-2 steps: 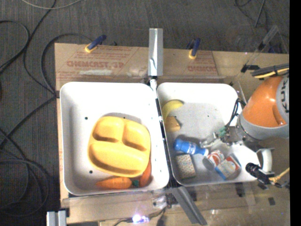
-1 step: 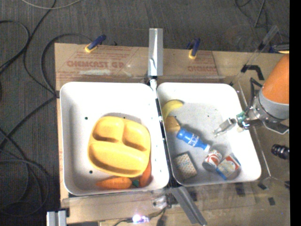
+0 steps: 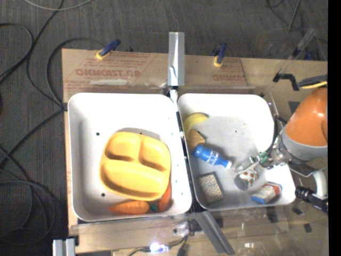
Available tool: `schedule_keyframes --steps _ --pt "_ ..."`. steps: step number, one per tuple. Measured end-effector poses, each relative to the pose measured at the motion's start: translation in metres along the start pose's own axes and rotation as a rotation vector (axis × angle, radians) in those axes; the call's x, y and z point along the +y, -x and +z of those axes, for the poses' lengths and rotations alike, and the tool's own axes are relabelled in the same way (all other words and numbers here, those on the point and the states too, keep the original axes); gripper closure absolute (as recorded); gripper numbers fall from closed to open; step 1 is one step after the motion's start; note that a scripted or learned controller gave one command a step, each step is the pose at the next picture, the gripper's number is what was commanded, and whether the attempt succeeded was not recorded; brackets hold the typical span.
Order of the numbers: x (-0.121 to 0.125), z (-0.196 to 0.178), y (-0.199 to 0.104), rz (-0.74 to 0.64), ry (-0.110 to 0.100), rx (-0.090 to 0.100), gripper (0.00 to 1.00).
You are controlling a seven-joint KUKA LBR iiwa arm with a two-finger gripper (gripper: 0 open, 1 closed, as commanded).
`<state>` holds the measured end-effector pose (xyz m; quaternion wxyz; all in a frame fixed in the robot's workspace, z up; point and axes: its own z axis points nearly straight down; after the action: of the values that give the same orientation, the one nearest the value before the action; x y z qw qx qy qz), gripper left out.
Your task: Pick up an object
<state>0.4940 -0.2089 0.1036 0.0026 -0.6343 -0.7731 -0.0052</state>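
Claw sits low in the right bin, over a small red-white object. Can't tell its state. Blue bottle lies just left.

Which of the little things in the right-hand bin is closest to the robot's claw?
The small red-and-white cup, lying right by the gripper. The blue bottle, the patterned block and the red-and-blue carton all lie farther off.

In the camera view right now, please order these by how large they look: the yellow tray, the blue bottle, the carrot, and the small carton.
1. yellow tray, by far the largest
2. carrot
3. blue bottle, close to the carrot, so this order is unsure
4. small carton
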Motion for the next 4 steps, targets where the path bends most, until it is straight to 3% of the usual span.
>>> schedule_keyframes --steps 1,2,3,4 --pt "0.059 -0.013 -0.082 -0.033 -0.006 -0.009 0.0" --pt "0.09 -0.022 -0.079 -0.021 -0.007 -0.009 0.0" --pt "0.143 0.0 -0.059 -0.07 -0.007 -0.01 0.0" --pt "0.183 0.018 -0.045 -0.085 -0.024 -0.009 0.0"
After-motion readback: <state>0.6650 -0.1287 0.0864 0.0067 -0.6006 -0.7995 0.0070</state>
